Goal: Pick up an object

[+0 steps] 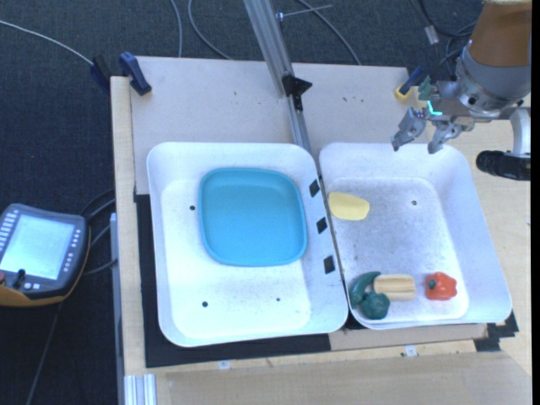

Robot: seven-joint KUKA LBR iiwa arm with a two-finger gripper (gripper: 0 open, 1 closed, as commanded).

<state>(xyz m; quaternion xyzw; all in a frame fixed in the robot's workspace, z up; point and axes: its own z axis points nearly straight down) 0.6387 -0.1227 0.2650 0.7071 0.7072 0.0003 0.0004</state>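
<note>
two white bins side by side: left bin (169,310), right bin (485,251). one blue plate (251,216) lies in left bin. one arm (504,24) enters at upper right; its gripper (421,137) hangs over right bin's far rim w/ fingers spread, nothing btwn them. right bin holds four small objs: one yellow piece (348,206) near its left wall; along near edge, one green veg (369,296), one tan block (394,287) touching it, one red pepper (440,286) just beside.
</note>
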